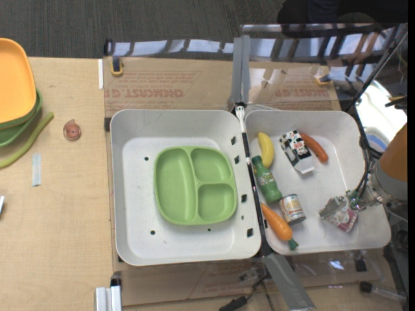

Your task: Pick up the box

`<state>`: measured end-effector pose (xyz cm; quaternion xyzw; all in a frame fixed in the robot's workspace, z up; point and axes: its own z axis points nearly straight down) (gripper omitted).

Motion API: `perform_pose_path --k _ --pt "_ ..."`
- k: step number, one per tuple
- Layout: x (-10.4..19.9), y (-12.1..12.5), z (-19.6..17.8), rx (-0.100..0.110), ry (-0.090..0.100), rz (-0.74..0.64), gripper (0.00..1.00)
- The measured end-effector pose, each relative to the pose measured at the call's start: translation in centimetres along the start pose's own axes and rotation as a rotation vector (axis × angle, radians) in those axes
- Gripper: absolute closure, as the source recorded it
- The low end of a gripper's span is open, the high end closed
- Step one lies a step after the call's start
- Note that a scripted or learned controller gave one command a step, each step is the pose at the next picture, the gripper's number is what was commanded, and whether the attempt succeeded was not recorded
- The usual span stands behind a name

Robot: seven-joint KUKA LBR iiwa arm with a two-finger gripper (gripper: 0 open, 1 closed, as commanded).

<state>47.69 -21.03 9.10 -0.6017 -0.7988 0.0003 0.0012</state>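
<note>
One box (297,151) in right bin (337,125), upper-left of hand (342,207), well apart.

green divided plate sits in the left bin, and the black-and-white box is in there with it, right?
Not quite. The camera view shows the green divided plastic plate in the left white bin, but the black-and-white cardboard box lies in the right white bin, between the yellow banana and an orange carrot.
</note>
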Motion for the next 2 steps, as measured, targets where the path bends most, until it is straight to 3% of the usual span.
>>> perform_pose_path --k 1,2 --pt "-0.1 0.0 -0.9 -0.001 0.000 0.002 1.00" --pt "3.6 3.6 -9.8 -0.001 -0.002 0.197 1.00"
